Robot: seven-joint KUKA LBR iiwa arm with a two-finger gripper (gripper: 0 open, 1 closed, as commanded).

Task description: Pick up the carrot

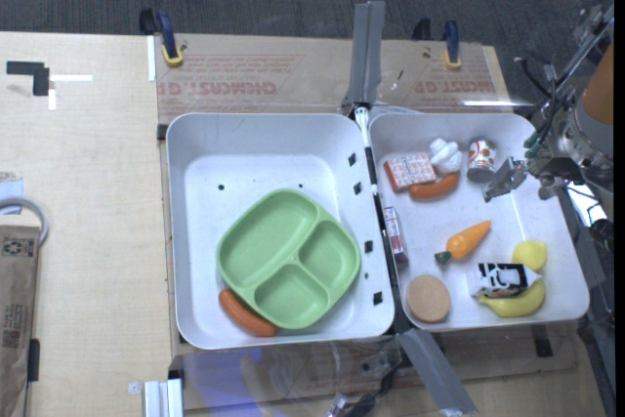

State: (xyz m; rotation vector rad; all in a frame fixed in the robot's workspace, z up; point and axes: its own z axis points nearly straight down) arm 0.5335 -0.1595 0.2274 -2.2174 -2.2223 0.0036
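Right bin [557,210]: carrot [466,239] below-left of pincer [510,179]

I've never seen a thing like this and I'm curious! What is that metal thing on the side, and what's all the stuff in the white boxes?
One camera above a bench looks down on two white bins. The grey thing at the picture's right edge is a robot arm, and its gripper is like a hand with two fingers. It hangs over the right bin and holds nothing. It is meant to pick up the carrot, which lies in the middle of that bin. Near the carrot are a banana, a lemon, a round cookie, a sausage and a small can. The left bin holds a green divided plate and another sausage at its edge.
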